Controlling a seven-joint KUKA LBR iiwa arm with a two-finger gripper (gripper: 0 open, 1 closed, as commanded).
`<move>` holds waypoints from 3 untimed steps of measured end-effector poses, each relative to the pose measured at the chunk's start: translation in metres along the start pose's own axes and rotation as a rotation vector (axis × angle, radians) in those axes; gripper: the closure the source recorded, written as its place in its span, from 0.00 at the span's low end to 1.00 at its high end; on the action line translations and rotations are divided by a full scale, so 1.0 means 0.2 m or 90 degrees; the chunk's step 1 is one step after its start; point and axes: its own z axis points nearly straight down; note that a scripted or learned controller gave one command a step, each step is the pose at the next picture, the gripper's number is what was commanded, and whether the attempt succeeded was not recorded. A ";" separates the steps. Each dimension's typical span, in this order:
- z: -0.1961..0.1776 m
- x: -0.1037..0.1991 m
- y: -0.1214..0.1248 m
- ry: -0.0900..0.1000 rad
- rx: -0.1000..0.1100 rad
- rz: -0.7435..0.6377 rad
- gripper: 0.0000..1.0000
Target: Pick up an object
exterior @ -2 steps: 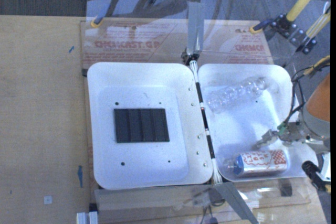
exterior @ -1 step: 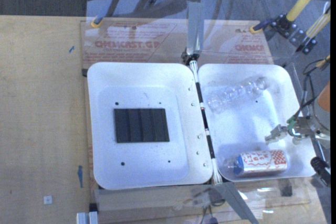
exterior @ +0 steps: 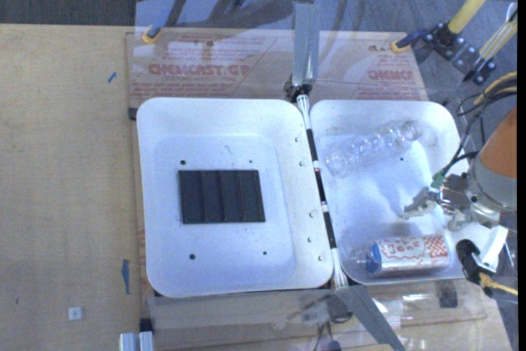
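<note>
At the near edge of the right bin (exterior: 444,123), you see a wrapped, red-printed tube (exterior: 407,253) lying flat. Just beyond, your claw (exterior: 421,204) hovers low with spread fingers, grasping nothing. Farther back, a clear plastic bottle (exterior: 370,147) blends into the white, hard to outline.
</note>
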 end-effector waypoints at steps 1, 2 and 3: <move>0.03 -0.02 -0.05 -0.001 -0.003 -0.111 0.00; -0.02 -0.03 -0.05 -0.005 -0.006 -0.110 1.00; -0.02 -0.02 -0.05 -0.004 -0.005 -0.111 0.00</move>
